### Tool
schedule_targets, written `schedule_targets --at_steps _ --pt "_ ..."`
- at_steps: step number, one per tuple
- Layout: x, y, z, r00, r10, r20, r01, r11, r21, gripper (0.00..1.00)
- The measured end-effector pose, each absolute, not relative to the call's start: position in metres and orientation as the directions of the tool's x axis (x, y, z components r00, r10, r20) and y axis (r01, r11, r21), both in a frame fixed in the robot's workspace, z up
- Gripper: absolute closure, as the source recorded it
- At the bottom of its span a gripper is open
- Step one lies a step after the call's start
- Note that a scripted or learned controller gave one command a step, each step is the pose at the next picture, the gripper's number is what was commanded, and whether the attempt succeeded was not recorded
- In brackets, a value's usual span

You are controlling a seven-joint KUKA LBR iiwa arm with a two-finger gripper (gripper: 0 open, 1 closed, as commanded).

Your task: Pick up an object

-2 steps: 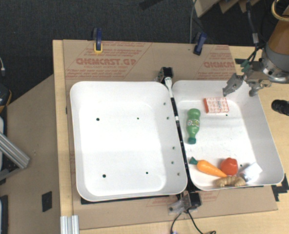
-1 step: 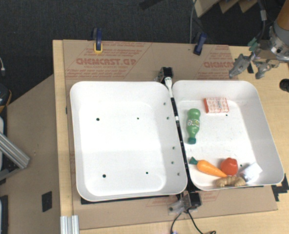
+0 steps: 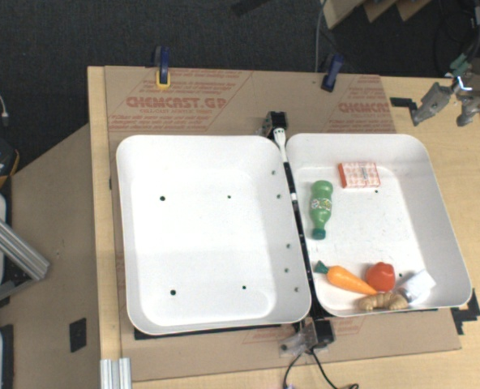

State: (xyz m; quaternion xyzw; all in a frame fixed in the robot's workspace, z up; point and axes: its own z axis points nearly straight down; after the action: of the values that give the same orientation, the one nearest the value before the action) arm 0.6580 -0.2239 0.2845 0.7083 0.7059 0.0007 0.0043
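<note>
My hand (image 3: 449, 97) hangs high at the far right, beyond the right bin (image 3: 435, 186) | 2 fingers spread apart, gripping nothing.

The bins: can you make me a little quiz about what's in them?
1. True or false: the green bottle lies in the right bin.
2. Which thing sits nearest the carrot? A) the red-and-white box B) the red tomato C) the blue clamp
3. Fill in: the gripper hangs above the bench, beyond the right bin's far ____ corner.

Key: 1 true; 2 B; 3 right.
</note>
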Motion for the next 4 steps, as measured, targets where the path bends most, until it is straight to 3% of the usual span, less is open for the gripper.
schedule_targets --at_steps 1,4 --pt "0.659 -0.221 0.293 -0.001 1.000 -0.005 1.000 0.001 0.008 1.00" --pt "0.661 -0.221 0.325 -0.004 1.000 -0.015 1.000 0.004 0.019 1.00"
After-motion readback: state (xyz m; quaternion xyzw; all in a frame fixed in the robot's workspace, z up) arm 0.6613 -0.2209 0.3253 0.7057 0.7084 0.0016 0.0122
